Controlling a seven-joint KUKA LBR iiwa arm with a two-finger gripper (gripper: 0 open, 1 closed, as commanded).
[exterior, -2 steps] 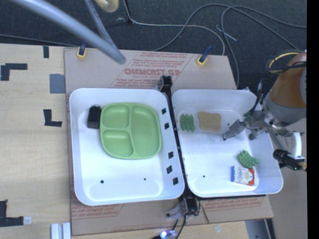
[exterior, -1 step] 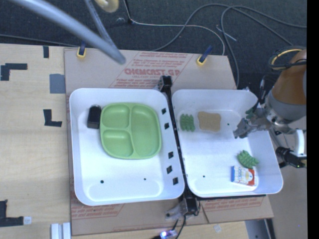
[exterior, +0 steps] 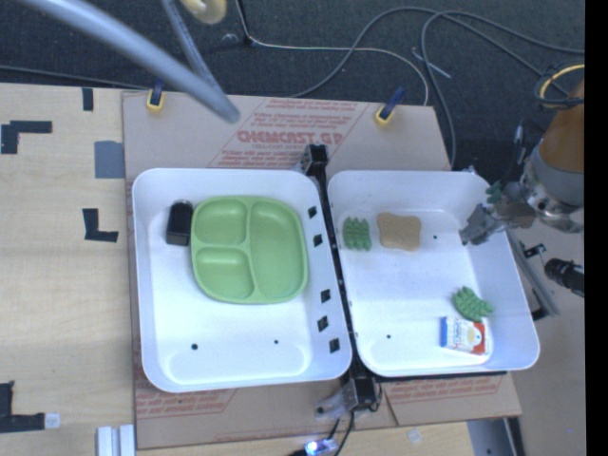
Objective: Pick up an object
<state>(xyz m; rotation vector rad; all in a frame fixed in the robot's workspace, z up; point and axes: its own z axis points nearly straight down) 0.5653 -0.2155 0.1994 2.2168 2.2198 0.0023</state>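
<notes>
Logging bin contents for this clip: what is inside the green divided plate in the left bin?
All three compartments of the green plate show bare green, nothing in them. A black block lies outside it, against its left rim. Whatever is under the plate is covered.

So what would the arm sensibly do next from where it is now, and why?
Probably move a little left and lower over the right bin. The gripper hangs at that bin's right rim with nothing between its fingers, so no object is picked up yet. The tan block lies nearest along its line, apart from the small green piece, which looks like the easiest target.
</notes>
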